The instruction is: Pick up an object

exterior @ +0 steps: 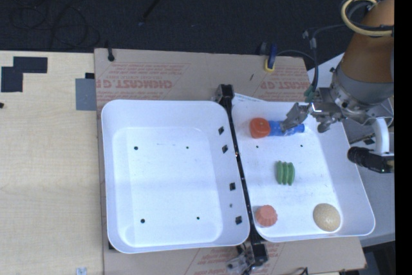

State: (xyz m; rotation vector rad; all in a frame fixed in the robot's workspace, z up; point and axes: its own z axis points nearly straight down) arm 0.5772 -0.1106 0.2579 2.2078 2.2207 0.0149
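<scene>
While the arm [364,55] reaches in from 3 o'clock, its gripper [297,116] sits at the right bin's [347,170] 12 o'clock, over a blue item [286,129] | fingers: grip state unreadable | orange ball [259,127] touching blue item at 9 o'clock | green ridged piece [284,172] centre | pink piece [266,216] 7 o'clock | beige ball [327,216] 5 o'clock | left bin [116,138]

Both bins, the left bin [167,170] and the right bin [309,164], are formed of smooth white plastic with a faint sheen. They are borne on matt brown cardboard [174,74]. To the left, pale wood-grain board [45,164] is seen. The arm [367,55] is cased in smooth grey and orange shells.
</scene>
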